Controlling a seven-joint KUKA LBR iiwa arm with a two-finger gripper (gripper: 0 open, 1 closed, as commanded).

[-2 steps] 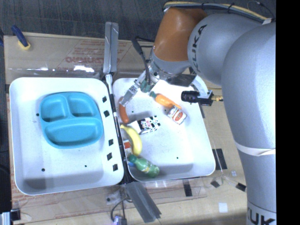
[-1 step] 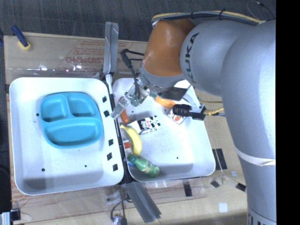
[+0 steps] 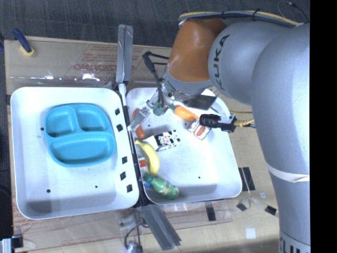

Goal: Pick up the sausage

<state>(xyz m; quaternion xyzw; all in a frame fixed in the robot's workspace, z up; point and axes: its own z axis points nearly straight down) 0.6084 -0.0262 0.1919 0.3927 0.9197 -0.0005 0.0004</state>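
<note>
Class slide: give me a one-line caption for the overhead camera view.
KUKA arm reaches into the right bin above banana and green bottle; blue tray sits left.

Illumination is even and bright overhead; bins (image 3: 31, 141) glare white, shadows stay soft, and focus is slightly soft.
</note>
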